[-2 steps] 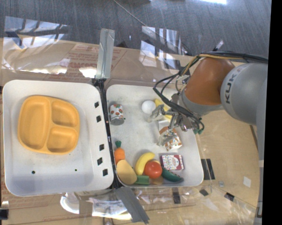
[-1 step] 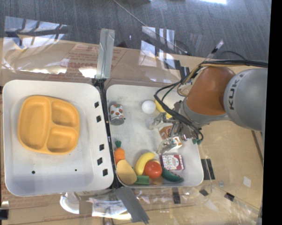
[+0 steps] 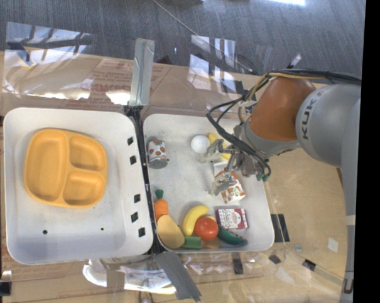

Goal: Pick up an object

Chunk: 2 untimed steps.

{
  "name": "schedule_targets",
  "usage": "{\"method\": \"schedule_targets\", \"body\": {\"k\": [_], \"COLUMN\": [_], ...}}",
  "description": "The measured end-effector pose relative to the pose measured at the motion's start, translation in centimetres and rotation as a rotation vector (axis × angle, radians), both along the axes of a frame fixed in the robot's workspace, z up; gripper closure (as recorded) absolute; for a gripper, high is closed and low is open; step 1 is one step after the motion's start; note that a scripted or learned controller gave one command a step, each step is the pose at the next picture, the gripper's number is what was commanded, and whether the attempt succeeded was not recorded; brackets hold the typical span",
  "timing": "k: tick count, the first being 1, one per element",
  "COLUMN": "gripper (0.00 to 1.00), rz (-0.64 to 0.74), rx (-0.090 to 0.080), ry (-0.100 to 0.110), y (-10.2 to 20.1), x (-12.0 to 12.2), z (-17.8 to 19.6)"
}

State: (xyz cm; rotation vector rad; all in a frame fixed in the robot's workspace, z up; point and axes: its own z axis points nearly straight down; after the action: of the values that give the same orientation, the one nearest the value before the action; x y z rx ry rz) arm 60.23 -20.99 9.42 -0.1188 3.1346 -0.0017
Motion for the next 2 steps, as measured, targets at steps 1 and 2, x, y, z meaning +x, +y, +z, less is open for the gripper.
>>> {"method": "schedule_targets", "body": {"k": [1, 2], "gripper": [1.00, 1.00], "rz": [0.005, 0.122], "rx": [-0.001, 0.000], "ry": [-0.005, -0.010], "y": [0.1, 9.6], "x": [0.2, 5.9], "z": [1.2, 12.3]}}
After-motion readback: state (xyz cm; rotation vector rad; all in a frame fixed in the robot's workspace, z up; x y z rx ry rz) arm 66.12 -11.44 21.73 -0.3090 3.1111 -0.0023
